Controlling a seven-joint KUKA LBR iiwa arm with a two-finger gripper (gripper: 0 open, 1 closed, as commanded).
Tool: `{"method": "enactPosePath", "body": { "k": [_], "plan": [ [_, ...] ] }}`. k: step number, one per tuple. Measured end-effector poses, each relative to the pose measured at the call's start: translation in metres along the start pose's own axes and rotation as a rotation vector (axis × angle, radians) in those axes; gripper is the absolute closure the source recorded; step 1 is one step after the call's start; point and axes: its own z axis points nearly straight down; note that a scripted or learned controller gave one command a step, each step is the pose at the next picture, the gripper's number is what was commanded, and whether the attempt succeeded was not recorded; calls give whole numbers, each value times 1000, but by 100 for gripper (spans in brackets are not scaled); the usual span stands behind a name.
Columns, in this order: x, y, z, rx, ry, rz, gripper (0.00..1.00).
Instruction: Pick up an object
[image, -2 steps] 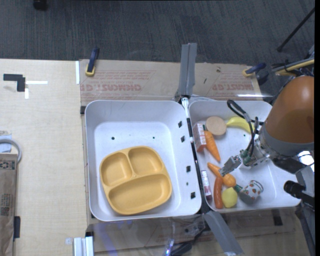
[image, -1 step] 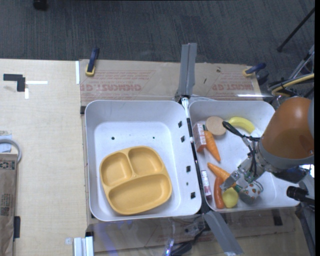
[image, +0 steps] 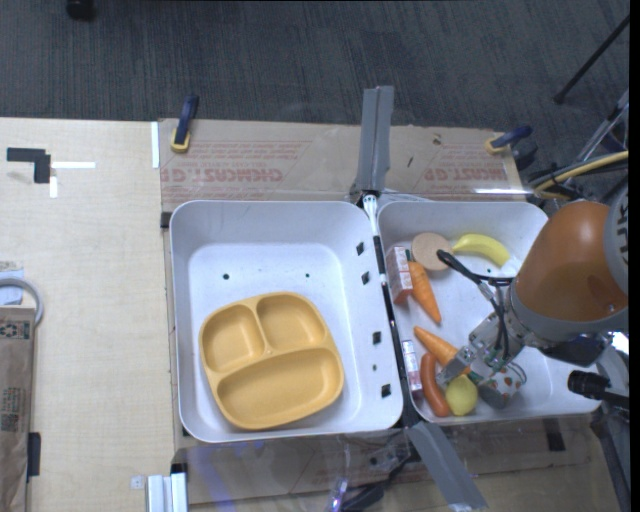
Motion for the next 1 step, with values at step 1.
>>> {"method": "enactPosePath", "body": {
  "k": [1],
  "plan": [
    [-1,0,-9,-2,-1,4,100]
  ]
}}
